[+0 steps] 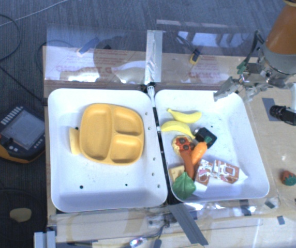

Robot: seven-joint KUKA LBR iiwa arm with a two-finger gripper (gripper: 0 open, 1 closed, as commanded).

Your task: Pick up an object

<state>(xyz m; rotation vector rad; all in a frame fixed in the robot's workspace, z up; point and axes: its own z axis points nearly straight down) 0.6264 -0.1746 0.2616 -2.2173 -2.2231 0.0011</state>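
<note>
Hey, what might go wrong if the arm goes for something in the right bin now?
The carrot, the pizza slice and the black block lie packed together, so the gripper may nudge one and pinch nothing, or catch two at once. The two bananas sit close to the divider between the bins, leaving little room on that side. The flat packet may be too flat to grasp.

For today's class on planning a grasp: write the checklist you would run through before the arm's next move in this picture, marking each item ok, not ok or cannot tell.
1. Things to pick lie in the right bin: ok; bananas, carrot, a packet.
2. Gripper is over that bin: not ok; it sits at the far rim.
3. Gripper is free of load: ok.
4. Fingers ready: cannot tell.
5. Target stands apart from its neighbours: not ok; the things crowd together near the bin's left wall.
6. Yellow tray is out of the way: ok; it lies in the left bin.
</note>
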